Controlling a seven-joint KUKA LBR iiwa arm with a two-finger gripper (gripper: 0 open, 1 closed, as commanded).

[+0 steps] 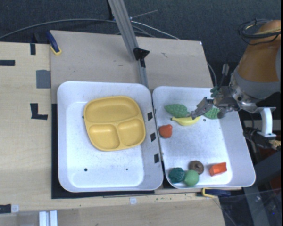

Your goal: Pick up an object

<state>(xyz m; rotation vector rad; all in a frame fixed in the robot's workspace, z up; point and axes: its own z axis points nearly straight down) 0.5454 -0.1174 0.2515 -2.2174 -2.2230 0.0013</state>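
Bench with two white bins, right bin [236, 140] full of toy food. Gripper [201, 109] low over banana [186, 121], can't tell how wide it's open, nothing clearly held. Risk imo: banana's thin, green leafy piece [177, 109] right beside, could slip or get nudged.

Setting: a robotics lab test cell, not a home or shop. Evidence: an industrial arm [257, 65] with an orange band reaches in over a plywood counter [99, 55] marked with black tape pieces. Two shallow white bins [66, 140] sit side by side on a dark mat. Loose cables [85, 22] trail over the dark floor behind the counter. A grey metal pole [125, 25] rises at a slant from the counter's rear. Bin contents are plastic toy foods [184, 175] and a yellow divided tray [115, 123]: test props.
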